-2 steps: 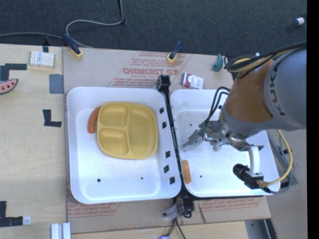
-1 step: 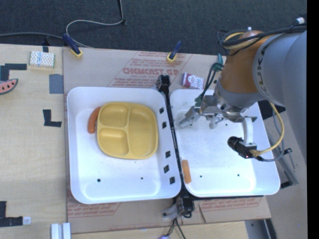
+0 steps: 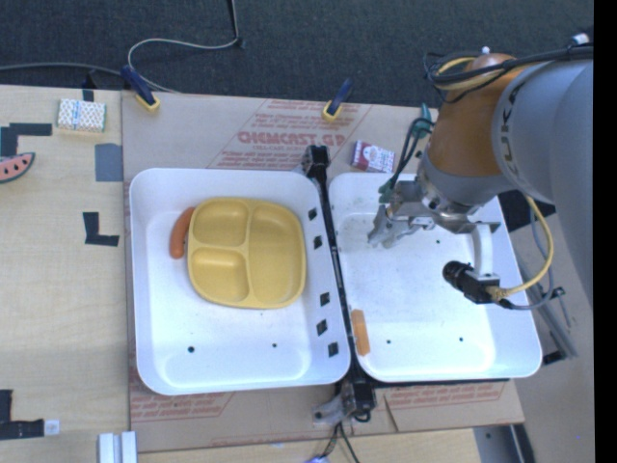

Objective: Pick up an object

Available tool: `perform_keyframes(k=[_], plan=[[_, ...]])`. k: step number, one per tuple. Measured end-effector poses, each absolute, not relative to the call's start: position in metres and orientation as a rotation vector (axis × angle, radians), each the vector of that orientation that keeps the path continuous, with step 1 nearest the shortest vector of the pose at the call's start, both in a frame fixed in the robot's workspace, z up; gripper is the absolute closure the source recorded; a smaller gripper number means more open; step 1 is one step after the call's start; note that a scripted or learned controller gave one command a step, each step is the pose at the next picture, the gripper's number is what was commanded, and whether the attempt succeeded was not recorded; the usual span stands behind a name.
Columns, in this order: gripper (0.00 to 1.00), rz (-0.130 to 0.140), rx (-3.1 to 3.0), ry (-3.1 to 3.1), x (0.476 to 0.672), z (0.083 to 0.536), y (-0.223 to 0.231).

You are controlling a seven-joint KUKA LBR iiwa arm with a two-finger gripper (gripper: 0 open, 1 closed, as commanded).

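The yellow divided plate (image 3: 247, 252) lies flat in the left bin (image 3: 159, 355), with one wide compartment along its left side and smaller ones to the right. Tucked against the plate's left edge is an orange sausage-shaped piece (image 3: 178, 233); its long axis runs up and down the view, roughly parallel to the plate's edge, and part of it is hidden under the rim.

A second small orange piece (image 3: 360, 332) lies to the lower right of the plate, just across the divider between the bins, on the left edge of the right bin (image 3: 434, 355). Its long axis also runs nearly up and down the view, the lower end tipped slightly rightward.

The gripper (image 3: 386, 231) is to the right of the plate, over the upper left part of the right bin, well apart from both orange pieces. Its fingers (image 3: 378, 235) point down toward the bin floor; nothing shows between them, though whether they are spread or closed cannot be told.

Above and right of the plate, on the cardboard sheet covering the counter (image 3: 58, 287), sits a small red-and-white packet (image 3: 370, 156).
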State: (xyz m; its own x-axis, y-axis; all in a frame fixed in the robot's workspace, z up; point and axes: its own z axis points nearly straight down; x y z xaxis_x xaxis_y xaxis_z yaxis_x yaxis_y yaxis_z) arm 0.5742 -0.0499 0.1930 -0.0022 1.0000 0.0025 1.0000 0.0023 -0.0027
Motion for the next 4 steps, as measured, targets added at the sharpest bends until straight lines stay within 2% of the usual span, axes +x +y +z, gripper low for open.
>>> perform_keyframes(k=[1,2,3,4], plan=[[0.00,0.000,-2.216,-2.221,0.574,0.193,-0.050],[0.00,0.000,-2.218,-2.223,0.623,0.184,-0.023],[0.00,0.001,-2.217,-2.223,0.639,0.184,0.003],[1.00,0.003,-2.216,-2.224,0.639,0.193,0.003]])
